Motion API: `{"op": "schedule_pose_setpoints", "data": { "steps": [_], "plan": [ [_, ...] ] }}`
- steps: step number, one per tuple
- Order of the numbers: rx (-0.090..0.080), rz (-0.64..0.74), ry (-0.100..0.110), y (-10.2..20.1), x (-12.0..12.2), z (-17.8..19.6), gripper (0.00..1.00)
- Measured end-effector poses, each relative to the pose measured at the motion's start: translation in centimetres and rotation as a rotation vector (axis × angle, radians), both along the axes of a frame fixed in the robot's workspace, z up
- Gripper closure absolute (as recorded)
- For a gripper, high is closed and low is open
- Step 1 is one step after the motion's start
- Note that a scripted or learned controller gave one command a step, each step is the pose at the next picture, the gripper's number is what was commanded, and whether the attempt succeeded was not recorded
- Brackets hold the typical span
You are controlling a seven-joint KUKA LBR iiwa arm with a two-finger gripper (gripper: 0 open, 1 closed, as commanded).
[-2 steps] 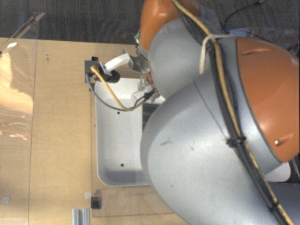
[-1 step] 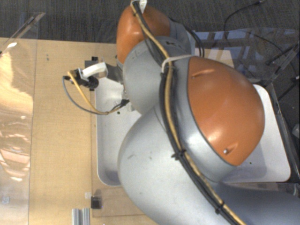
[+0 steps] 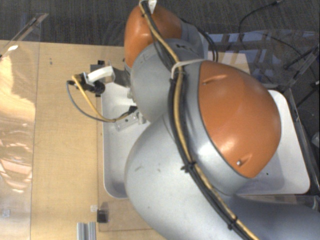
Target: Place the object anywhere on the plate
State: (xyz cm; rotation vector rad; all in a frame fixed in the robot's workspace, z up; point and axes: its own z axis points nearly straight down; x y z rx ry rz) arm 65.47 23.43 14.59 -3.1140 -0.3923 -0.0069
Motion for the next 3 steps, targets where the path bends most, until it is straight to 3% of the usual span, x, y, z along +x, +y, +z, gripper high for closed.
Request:
{"op": "schedule_pose_setpoints", "data": {
  "steps": [1, 2, 3],
  "plan": [
    [0.002, -0.047, 0.000, -0.6, 0.8, -5.9, 0.00],
    [0.001, -0.048, 0.001, 0.2, -2.7, -5.8, 0.00],
    [0.006, -0.050, 0.000, 0.1, -2.5, -4.6, 1.00]
  ]
}}
